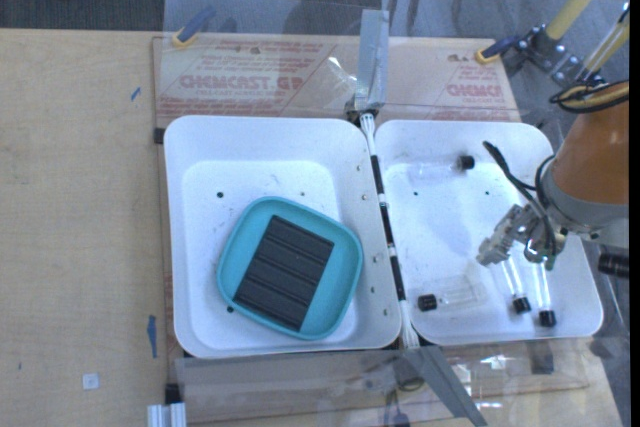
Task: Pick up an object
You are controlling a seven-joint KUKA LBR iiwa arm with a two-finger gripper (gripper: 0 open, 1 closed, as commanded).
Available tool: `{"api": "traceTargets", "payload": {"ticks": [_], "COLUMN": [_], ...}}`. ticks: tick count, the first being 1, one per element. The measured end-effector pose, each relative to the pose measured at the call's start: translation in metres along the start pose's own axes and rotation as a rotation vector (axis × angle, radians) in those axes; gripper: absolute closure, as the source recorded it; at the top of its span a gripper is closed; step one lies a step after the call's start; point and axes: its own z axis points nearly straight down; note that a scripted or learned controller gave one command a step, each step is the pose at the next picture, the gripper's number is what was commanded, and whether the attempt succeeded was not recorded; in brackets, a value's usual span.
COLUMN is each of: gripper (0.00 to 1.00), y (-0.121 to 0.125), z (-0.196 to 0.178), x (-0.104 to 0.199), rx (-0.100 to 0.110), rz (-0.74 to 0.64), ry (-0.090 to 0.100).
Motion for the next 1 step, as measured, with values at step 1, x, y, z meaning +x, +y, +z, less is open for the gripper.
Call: {"api": "traceTargets", "payload": {"ticks": [1], "gripper": [1.00], "y": [0.1004], "z": [-0.0672], "x": [0.0092], "rx": [-0.001], "rz": [0.169], "ry": [-0.004]}}
